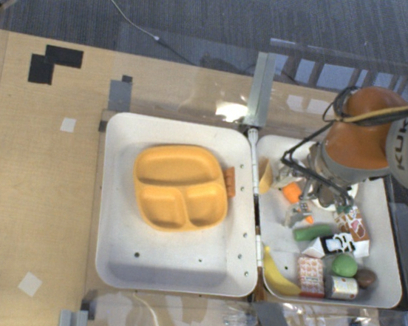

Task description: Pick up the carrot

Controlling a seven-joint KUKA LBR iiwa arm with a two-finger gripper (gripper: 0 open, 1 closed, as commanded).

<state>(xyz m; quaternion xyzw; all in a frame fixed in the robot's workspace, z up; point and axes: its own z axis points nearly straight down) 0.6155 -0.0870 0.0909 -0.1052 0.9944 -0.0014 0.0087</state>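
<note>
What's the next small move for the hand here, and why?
Probably a short, slow descent onto the carrot. The hand hangs in the right bin beside the orange piece, which lies on the bin floor near the left wall. A green cucumber lies just below it, so a small sideways correction toward the carrot first seems wise. Finger state is unclear from this view.

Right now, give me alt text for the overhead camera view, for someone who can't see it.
The grey arm's gripper hangs over the right white bin, beside a small orange carrot among a green cucumber, yellow banana and packets. The left white bin holds a yellow divided plastic tray.
</note>
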